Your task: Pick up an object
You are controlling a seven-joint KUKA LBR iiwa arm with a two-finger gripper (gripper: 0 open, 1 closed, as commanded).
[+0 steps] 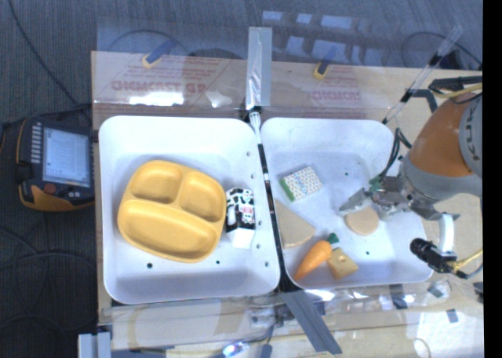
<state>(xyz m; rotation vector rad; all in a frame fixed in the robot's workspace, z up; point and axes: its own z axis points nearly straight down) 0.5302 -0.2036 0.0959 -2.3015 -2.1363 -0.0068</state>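
My gripper (369,201) hangs low over the right bin (337,133), on the arm with the orange band (443,144) that comes in from the right. Directly under and in front of it lies a round tan cookie (363,224), partly covered by the gripper. Nothing is seen held. Also in this bin are a green-and-white checked packet (302,183), a flat tan slice (292,230), an orange carrot (312,257) and a small yellow-brown block (343,264) touching the carrot's top.
The left bin (125,133) holds a yellow divided plate (172,209) and a black-and-white cow-patterned carton (241,212) against the ridge between the bins. A handheld control pendant (55,164) lies on the floor to the left.
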